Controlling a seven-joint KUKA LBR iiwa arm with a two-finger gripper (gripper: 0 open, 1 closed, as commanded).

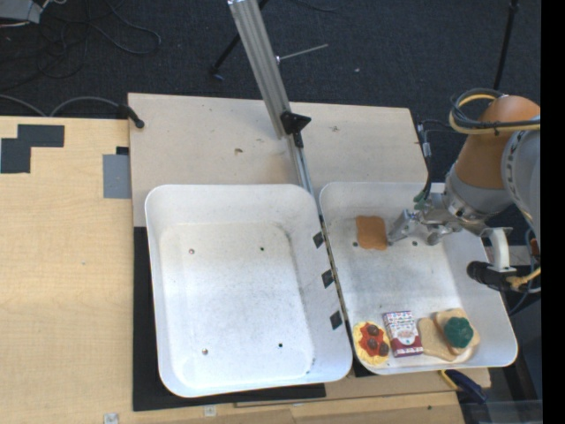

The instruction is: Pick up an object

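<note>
Now | gripper (408,226) low in right bin (415,194), just beside tan block (372,232); jaw state unclear | toys crowd near rim; mid-floor open

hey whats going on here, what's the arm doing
The arm's gripper is low in the right bin, right beside a tan, bread-like block; a grasp can't be confirmed. A small pizza-like disc, a red-and-white packet and a green-topped piece sit untouched by the bin's near edge.

No lettering can be read anywhere (the small red-and-white packet (403,334) shows only blurred print).
</note>
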